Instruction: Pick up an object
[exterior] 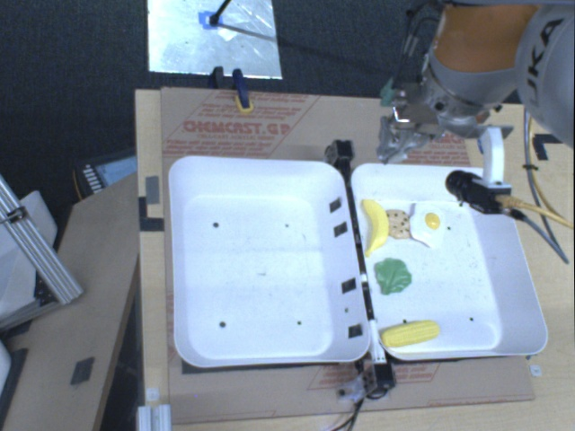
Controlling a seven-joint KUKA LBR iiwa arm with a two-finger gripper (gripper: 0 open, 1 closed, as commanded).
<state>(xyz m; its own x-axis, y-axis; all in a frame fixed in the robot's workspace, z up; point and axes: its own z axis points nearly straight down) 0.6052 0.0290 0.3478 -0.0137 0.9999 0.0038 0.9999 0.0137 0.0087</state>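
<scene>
Right bin (pixel 517 277) — one banana (pixel 375 224), cracker (pixel 398 224), egg (pixel 430 225), lettuce (pixel 393 275), corn (pixel 411 333); fingers' (pixel 396 144) state unclear.

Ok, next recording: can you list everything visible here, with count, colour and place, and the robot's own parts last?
shallow white plastic bins: two, white, side by side on the bench.
yellow toy banana: one, right bin, by the divider.
brown cracker: one, right bin, beside the banana.
toy fried egg: one, white and yellow, right of the cracker.
green lettuce leaf: one, right bin, middle.
yellow corn cob: one, right bin, near edge.
gripper: one, grey, above the right bin's far edge.
</scene>
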